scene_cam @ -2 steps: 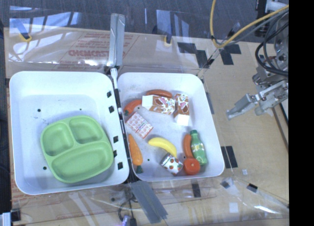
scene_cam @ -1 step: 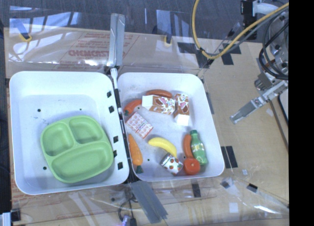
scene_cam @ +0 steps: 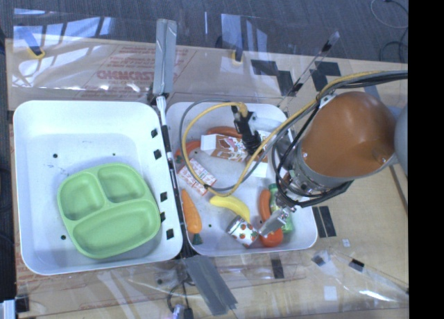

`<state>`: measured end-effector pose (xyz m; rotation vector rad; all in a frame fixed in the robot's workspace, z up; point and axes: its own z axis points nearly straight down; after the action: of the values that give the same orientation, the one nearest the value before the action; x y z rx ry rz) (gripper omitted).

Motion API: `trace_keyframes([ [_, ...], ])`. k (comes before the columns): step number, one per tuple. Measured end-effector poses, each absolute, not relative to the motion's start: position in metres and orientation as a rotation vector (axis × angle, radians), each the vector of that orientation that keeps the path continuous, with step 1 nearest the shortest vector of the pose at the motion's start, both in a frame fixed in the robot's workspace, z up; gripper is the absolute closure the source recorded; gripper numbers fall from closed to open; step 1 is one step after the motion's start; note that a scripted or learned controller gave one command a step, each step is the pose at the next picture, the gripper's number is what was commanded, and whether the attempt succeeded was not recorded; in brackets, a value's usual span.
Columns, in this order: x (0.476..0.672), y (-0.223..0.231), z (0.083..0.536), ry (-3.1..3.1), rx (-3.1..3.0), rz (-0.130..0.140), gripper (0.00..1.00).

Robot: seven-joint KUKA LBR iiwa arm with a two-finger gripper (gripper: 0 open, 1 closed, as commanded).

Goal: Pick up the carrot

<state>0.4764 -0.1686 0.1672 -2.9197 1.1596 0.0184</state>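
Down in the right bin [scene_cam: 208, 111], the arm [scene_cam: 343, 134] is reaching in from the right, its orange band bulking over the bin's right side. The gripper [scene_cam: 272, 225] is hanging low at the near right corner, right over a red toy [scene_cam: 272, 237] and just beside a small red-and-white patterned piece [scene_cam: 241, 231]. Whether it is open or closed, and whether it has hold of anything, I cannot tell, since the wrist and cables are covering that part.

The carrot [scene_cam: 191, 215] is lying at the near left edge of the same bin, against the wall, pointing far-to-near, well apart from the gripper. A banana [scene_cam: 232, 205] is lying between them. Farther back, snack packets [scene_cam: 198, 174] and a brown packet [scene_cam: 225, 145] are lying under a looping yellow cable [scene_cam: 198, 109].

The left bin [scene_cam: 41, 123] is holding a green divided plate [scene_cam: 107, 209]. Both bins are sitting on the desk [scene_cam: 361, 241].
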Motion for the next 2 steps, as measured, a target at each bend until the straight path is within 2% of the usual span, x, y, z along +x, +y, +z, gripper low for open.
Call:
trace_keyframes([
  [1,0.506,-0.179,0.110,0.907,-3.005,0.011,0.00],
  [2,0.492,-0.207,0.106,0.459,-3.105,-0.005,0.00],
])
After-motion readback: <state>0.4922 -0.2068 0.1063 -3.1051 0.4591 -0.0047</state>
